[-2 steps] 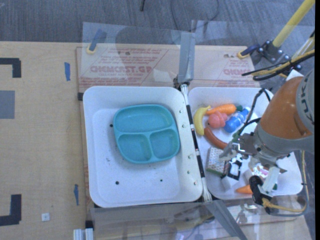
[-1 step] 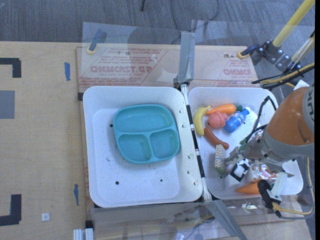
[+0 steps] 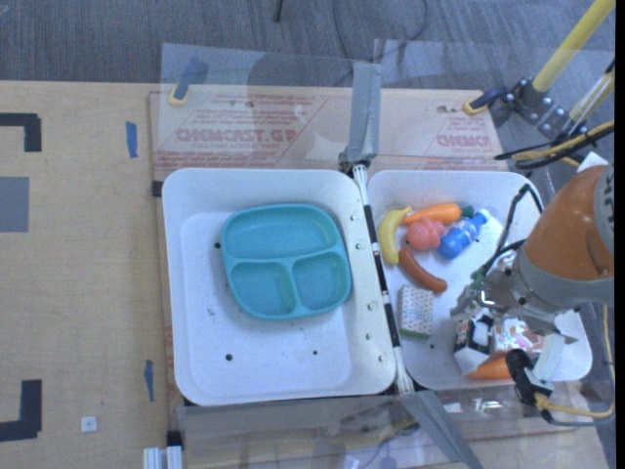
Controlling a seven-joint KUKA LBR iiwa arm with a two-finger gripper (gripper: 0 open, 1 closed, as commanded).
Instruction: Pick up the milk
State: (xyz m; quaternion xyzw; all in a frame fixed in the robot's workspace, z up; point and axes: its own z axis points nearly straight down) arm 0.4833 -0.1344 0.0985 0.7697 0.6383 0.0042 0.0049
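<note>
The milk (image 3: 510, 339) looks like a small white carton with coloured print, lying in the front part of the right bin (image 3: 441, 186). My gripper (image 3: 491, 343) is down over it, under the grey and orange wrist, and hides much of the carton. An orange piece (image 3: 491, 367) lies just in front of the carton, touching it or nearly so.
The right bin also holds a banana (image 3: 391, 234), a carrot (image 3: 437, 213), a pink round fruit (image 3: 424, 234), a blue bottle (image 3: 459, 237), a sausage (image 3: 421, 271) and a small green-white box (image 3: 416, 312). A teal divided plate (image 3: 285, 260) sits in the left bin (image 3: 195, 291).
</note>
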